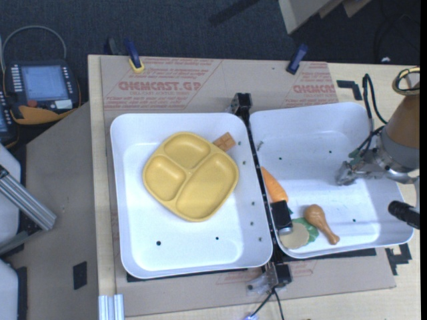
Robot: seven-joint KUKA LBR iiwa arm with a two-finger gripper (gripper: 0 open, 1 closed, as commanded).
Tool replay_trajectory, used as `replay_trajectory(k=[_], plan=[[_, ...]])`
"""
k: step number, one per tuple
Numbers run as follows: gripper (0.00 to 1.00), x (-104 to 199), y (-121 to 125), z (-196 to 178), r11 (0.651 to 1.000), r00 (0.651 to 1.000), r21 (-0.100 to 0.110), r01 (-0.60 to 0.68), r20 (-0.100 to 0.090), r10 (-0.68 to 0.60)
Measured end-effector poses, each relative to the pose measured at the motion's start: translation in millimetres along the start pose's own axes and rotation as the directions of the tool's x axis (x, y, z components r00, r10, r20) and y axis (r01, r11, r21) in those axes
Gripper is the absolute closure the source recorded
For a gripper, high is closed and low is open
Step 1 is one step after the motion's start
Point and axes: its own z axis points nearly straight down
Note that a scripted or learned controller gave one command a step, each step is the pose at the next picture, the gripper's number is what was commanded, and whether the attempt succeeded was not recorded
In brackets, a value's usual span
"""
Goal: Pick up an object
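My gripper [348, 173] reaches in from the right and hangs low over the right bin [313, 129], near its right-hand middle, above bare white floor. Nothing shows in it. Toward the bin's front left lie a toy chicken drumstick [322, 223], a pale green and beige round piece [297, 236], a small black block [281, 215] and an orange carrot [273, 185] against the left wall. The drumstick is the closest, a little forward and left of the gripper.
The left bin [167, 245] holds a yellow divided plate [191, 175] with a small wooden block [225, 141] poking out at its far right edge. Black clamps [241, 103] join the bins at the divider. A teach pendant [41, 89] lies off the bench at left.
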Motion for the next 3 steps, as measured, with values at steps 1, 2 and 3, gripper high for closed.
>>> replay_trajectory(k=[1, 2, 3], plan=[[1.00, 8, 9, -52, 1.000, 1.000, 0.010, -0.003, 0.007, 0.003], [1.00, 8, 11, -106, 1.000, 1.000, 0.009, -0.004, 0.007, 0.004], [1.00, 64, 19, -113, 1.000, 1.000, 0.014, 0.001, 0.003, -0.001]])
